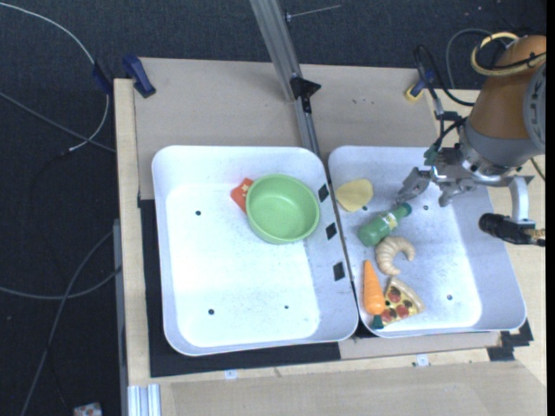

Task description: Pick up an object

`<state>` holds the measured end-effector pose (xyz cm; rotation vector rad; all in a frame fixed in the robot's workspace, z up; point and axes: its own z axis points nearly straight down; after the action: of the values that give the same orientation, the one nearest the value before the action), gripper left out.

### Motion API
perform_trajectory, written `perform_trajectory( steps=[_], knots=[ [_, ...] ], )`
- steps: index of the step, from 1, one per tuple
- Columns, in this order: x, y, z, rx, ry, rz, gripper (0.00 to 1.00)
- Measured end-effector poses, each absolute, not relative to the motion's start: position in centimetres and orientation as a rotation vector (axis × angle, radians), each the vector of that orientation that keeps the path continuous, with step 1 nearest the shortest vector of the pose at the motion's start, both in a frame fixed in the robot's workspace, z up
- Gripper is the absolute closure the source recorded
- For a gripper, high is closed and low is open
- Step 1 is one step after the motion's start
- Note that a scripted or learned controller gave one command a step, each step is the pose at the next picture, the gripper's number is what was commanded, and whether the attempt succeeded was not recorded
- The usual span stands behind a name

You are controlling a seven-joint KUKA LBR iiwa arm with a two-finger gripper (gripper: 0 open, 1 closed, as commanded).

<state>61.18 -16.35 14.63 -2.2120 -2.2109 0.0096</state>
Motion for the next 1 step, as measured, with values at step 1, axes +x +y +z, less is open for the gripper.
perform_trajectory(
  steps=[1],
  knots=[
    [61.04, -16.25, 9.25, -2.213, -2.21, 0.009, 0.0]
  ],
)
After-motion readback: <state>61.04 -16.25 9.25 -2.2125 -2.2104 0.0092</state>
